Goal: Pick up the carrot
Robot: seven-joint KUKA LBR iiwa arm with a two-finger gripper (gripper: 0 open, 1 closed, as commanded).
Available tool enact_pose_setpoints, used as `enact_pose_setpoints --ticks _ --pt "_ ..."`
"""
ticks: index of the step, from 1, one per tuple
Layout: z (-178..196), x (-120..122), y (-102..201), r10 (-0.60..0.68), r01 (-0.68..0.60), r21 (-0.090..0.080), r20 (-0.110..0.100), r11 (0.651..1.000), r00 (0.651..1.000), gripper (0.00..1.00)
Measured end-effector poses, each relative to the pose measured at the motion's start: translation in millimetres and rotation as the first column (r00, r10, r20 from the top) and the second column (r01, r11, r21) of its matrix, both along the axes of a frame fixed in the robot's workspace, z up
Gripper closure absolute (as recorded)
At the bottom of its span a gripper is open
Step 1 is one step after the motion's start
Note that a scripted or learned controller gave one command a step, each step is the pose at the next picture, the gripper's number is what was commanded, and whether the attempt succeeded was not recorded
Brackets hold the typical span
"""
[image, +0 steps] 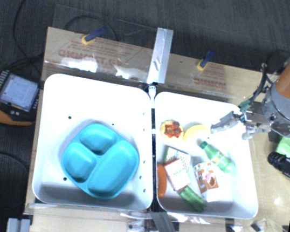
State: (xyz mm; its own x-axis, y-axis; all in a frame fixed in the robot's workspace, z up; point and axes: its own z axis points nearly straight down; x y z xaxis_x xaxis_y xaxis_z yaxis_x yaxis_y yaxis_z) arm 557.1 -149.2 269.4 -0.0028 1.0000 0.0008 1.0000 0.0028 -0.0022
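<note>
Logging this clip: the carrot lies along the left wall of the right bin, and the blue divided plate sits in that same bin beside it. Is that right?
Not quite. The camera view shows the carrot along the left wall of the right bin, but the blue divided plate sits in the left bin, across the divider. The gripper hovers over the right bin's far side.

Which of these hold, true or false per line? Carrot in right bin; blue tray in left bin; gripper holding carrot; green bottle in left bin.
1. The orange carrot lies in the right white bin: true.
2. The blue sectioned plastic tray sits in the left white bin: true.
3. The gripper holds the carrot: false; it is above the bin's far side, apart from it.
4. The green bottle is in the left bin: false; right bin.
</note>
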Motion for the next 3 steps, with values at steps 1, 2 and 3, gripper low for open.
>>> enact_pose_setpoints --ticks 1,2,3 --pt "-62.2 -63.6 16.7 0.123 -0.123 0.001 -0.001 0.992 0.992 0.00" --pt "-27.2 -72.8 61.9 0.057 -0.057 0.000 0.001 0.998 0.998 0.00" --pt "-91.8 -0.3 15.0 0.026 -0.026 -0.003 -0.001 1.000 1.000 0.00"
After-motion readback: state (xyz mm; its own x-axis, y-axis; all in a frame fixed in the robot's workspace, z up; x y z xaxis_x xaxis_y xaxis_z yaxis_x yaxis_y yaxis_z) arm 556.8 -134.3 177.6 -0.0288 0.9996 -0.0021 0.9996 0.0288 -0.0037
